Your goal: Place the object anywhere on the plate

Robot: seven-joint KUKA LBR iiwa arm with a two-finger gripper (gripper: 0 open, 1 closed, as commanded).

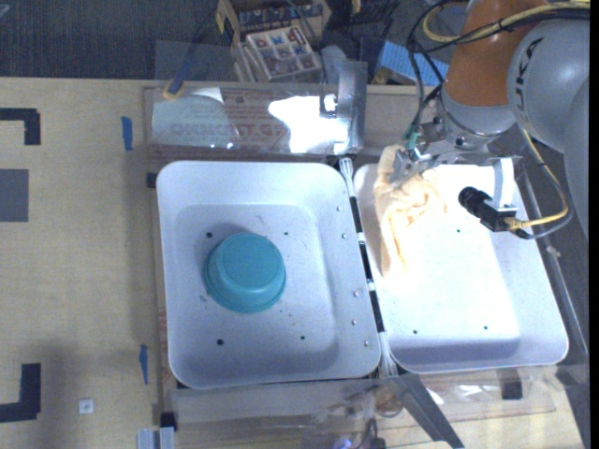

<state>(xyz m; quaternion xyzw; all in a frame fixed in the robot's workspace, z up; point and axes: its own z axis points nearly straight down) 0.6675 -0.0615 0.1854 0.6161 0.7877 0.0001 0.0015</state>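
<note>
1. Wooden surface (65, 279) carries two shallow white bins side by side, with boxes and cables cluttering the background beyond them.
2. In the left bin (187, 344) sits a teal plate (245, 271), round and upturned-looking, near the middle of the floor.
3. In the right bin (468, 316) a pale, crumpled cloth (404, 215) lies against the upper left corner, close to the wall shared with the other bin.
4. The pincer (412, 160) is down at the top end of that cloth; whether it is spread or pinching cannot be told from this view.
5. My judgement: the cloth is light, soft and floppy, not fragile, and will sag and trail when lifted. A raised fold near its middle would be the best place to pinch, so less hangs down.
6. The dividing walls between the bins are the edge to clear; a trailing end could catch there. The left bin has open floor all round the plate, so the approach looks easy.
</note>
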